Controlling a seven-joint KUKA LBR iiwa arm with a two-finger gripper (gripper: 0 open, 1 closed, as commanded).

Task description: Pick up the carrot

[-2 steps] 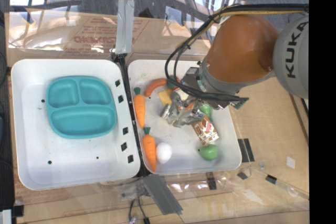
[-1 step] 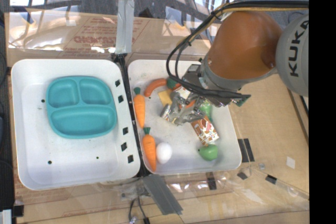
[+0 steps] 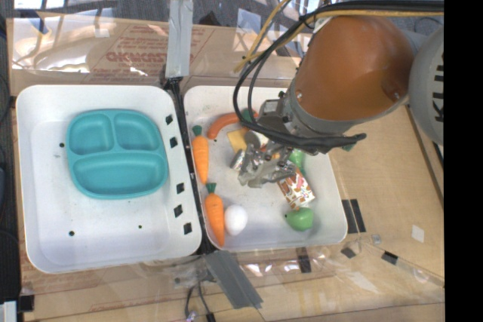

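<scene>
The hand [image 3: 258,164] hangs over the middle of the right bin [image 3: 324,234], and I cannot tell its state. Two carrots [image 3: 201,158] lie along that bin's left wall, a white egg [image 3: 236,219] touching the nearer one.

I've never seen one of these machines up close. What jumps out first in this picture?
The big orange-brown dome of the arm looms over the right bin, with black and yellow cables looping off its top. Beneath it the metal tool hangs among toy food: two carrots along the bin's left wall, a white egg and a green fruit. In the left bin lies a teal divided tray.
</scene>
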